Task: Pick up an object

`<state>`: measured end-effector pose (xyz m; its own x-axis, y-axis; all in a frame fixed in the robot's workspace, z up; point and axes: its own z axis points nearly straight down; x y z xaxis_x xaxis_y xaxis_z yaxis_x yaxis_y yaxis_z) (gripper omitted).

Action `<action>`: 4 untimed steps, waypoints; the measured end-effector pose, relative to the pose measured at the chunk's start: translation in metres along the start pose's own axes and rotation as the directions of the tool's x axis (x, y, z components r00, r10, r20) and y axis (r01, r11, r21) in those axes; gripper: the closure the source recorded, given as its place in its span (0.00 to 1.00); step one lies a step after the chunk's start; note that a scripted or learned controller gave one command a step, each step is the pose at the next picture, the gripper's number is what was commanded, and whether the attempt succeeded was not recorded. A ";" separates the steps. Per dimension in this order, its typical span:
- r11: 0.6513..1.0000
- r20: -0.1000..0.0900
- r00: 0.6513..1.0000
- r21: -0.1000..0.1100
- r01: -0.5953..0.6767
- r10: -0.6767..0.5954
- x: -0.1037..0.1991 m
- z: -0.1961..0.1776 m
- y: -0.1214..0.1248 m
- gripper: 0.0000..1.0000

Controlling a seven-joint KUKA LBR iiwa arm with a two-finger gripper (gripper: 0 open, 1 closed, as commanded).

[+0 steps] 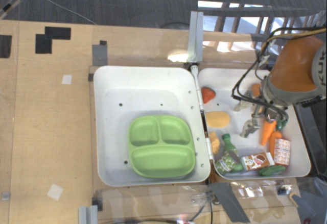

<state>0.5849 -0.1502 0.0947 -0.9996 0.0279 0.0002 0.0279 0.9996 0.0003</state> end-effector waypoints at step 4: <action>1.000 0.034 0.999 0.009 0.018 -0.019 0.035 -0.010 -0.032 1.00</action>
<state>0.5488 -0.1814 0.1050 -0.9994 0.0093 -0.0336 0.0096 0.9999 -0.0083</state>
